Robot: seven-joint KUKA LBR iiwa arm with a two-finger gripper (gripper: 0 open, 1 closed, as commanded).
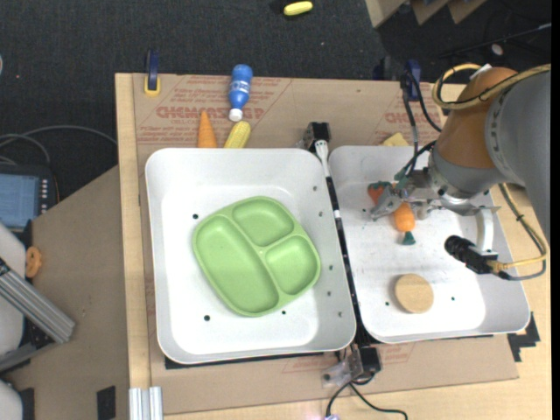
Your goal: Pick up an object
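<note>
Arm [516, 129] cut off at right edge; blue device [17, 201] cropped left.

Small orange carrot toy [404, 220] with green tip, lying in right bin, far-centre area, tan round disc [413, 293] near edge, flat

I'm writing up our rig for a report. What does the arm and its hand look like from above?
The arm is a thick, rounded grey body with an orange band above the wrist. Yellow and black cables loop beside it. The hand is a small metallic assembly over the right bin.

red "chem…" print on bench board [188, 110]
</note>
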